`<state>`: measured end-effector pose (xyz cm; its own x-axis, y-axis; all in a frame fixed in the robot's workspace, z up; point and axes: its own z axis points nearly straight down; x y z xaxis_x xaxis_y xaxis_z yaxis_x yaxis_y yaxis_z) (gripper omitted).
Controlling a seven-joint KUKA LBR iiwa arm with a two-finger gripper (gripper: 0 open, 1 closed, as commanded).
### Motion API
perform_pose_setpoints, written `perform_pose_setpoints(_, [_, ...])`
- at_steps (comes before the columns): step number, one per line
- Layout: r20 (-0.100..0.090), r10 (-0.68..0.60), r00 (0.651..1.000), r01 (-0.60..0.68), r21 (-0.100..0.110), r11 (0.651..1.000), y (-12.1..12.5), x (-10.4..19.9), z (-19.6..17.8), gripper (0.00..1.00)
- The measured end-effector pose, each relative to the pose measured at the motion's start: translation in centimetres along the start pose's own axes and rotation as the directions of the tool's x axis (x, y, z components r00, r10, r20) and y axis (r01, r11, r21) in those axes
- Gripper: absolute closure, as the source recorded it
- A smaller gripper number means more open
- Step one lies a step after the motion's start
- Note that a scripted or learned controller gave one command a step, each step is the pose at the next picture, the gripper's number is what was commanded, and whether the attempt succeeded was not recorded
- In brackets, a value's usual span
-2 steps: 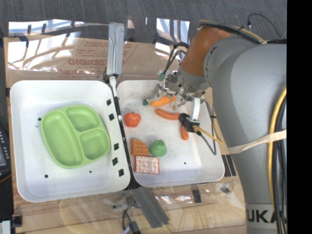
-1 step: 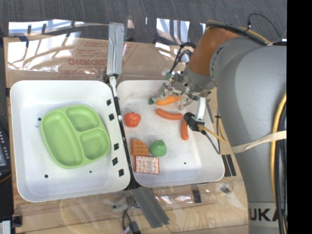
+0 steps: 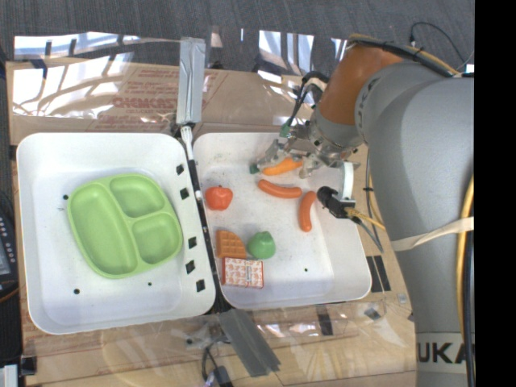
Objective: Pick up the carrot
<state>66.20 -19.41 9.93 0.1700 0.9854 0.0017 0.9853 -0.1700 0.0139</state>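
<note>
In the camera view the gripper (image 3: 292, 156) sat low over the far edge of the right bin (image 3: 347, 276), its fingers spread apart on either side of the carrot (image 3: 280, 167) — the carrot lay between them, apparently touching. Just nearer lay two sausages (image 3: 279, 189) — one lengthwise, one (image 3: 306, 211) toward the bin's right edge.

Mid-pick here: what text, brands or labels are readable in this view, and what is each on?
"UKA": white letters on the arm's base, cut off at the picture's edge.
Red print on the cardboard behind the bins: blurred under plastic, not readable.
Red-and-white packet in the right bin: patterned, no legible words.
Nothing readable on the carrot, gripper or green tray.
</note>
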Motion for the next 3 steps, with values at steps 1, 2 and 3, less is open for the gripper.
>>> perform_pose_setpoints(1, [0.002, 0.029, 1.000, -0.029, 0.013, 0.999, -0.5, 1.1, -6.9, 0.00])
perform_pose_setpoints(2, [0.000, -0.106, 0.994, 0.106, 0.019, 0.994, -4.6, 4.8, -7.3, 0.00])
perform_pose_setpoints(3, [-0.001, -0.230, 0.973, 0.230, 0.016, 0.973, -1.5, -1.6, -3.6, 0.00])
